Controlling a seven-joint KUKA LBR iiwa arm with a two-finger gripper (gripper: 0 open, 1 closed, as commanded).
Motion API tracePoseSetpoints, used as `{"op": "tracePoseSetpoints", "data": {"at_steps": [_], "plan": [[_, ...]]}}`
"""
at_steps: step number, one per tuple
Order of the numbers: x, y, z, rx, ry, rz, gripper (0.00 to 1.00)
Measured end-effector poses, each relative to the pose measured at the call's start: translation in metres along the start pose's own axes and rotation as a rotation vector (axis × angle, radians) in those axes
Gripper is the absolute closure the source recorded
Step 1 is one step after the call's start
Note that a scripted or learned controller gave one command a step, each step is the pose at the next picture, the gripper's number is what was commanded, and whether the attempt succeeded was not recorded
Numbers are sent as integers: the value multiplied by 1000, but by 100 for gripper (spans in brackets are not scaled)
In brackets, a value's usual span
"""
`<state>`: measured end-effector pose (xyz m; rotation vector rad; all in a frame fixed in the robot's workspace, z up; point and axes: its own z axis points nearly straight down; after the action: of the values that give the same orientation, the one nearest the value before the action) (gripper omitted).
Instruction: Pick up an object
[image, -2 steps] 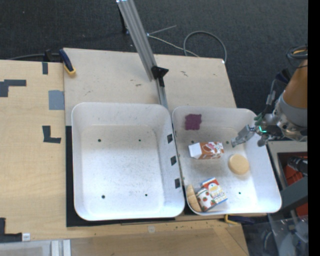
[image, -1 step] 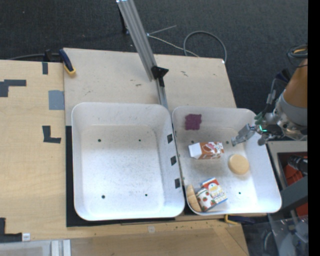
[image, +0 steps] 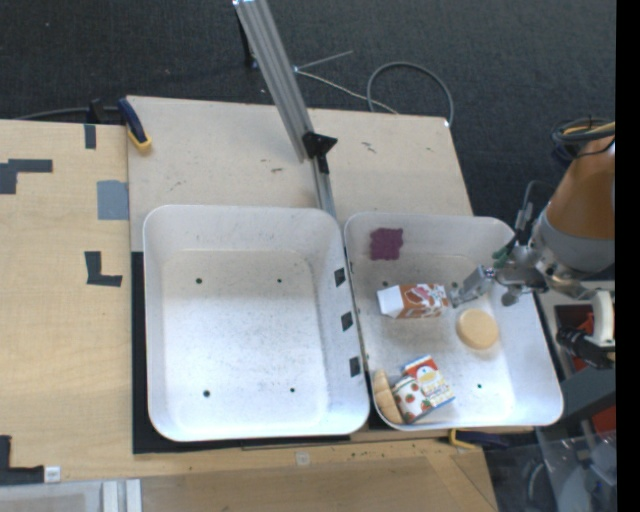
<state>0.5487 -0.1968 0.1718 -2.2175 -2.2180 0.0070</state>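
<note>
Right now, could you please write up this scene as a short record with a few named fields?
Arm: reaches in from the right; gripper low over the right bin
Right bin contents: purple square piece, small red-and-white carton, round tan disc, second red-and-white carton at the front edge
Nearest to gripper: small red-and-white carton, just to its left
Held: nothing visibly between the fingers
Left bin: white, speckled floor

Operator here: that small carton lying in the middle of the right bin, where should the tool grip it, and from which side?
Probably from above, closing across the short width of the carton. It lies flat with bare floor on both long sides. The tool sits right beside its right end, the round yellow piece just below.
</note>
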Motion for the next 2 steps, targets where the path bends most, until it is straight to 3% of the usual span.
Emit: {"op": "tracePoseSetpoints", "data": {"at_steps": [1,2], "plan": [[10,-3,50,0,1,-1,0],[8,-1,80,-14,-9,1,0]]}}
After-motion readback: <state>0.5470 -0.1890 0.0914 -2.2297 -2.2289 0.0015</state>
